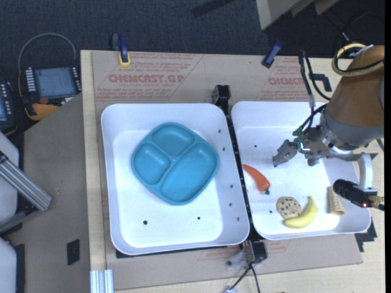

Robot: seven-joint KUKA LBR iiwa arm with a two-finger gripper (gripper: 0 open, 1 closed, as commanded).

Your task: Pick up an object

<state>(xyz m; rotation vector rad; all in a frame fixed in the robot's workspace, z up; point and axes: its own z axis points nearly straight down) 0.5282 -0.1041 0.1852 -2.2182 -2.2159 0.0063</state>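
a brown worktop (159, 72) carries two white bins. the right bin (269, 118) holds a banana (303, 215), cookie (288, 207) and orange pepper (257, 177); the fingers (287, 152) hang open above, empty.

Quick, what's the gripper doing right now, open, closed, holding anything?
Gripper: over the right white bin, above the orange chili pepper; nothing seen between its fingers; open or shut cannot be told.
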